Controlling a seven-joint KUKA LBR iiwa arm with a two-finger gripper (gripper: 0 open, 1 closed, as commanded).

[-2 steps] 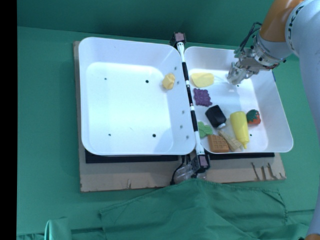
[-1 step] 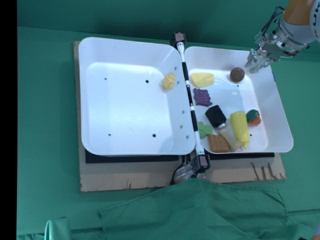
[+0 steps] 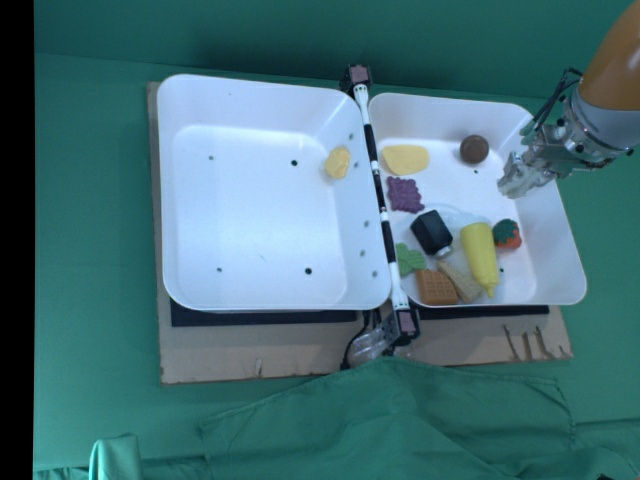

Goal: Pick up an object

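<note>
Now, left bin (image 3: pixel 200 118): white; one yellow lump (image 3: pixel 338 162) lies against its right wall
Divider (image 3: pixel 377 193): a white bar between the two bins, just beside the lump
Right bin (image 3: pixel 560 268): yellow slice (image 3: pixel 405 158), purple grapes (image 3: pixel 405 194), green leaf (image 3: pixel 409 260), waffle (image 3: pixel 436 287), black cylinder (image 3: pixel 432 232), corn (image 3: pixel 480 255), brown ball (image 3: pixel 474 148), red berry (image 3: pixel 507 234); the lower pieces crowd together, touching
Gripper (image 3: pixel 514 181): over the bin's right part, near the ball and above the berry; nothing seen in it; open or closed, cannot tell
Arm (image 3: pixel 610 78): orange band at the right edge
</note>
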